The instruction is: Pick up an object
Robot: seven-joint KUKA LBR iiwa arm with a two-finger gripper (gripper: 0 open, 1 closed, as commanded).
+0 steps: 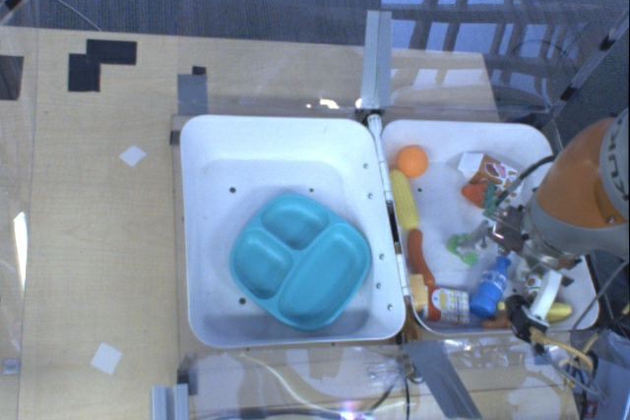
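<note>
We note two white bins: the left bin (202, 211) holds a blue divided plate (300, 259). The right bin (443, 135) holds the pickable clutter: yellow corn cob (404, 200), orange ball (412, 160), blue bottle (489, 291), small green piece (461, 244). The arm (583, 192) reaches over this bin; the gripper (504, 229) sits amid the objects, jaw state indiscernible to us.
</note>
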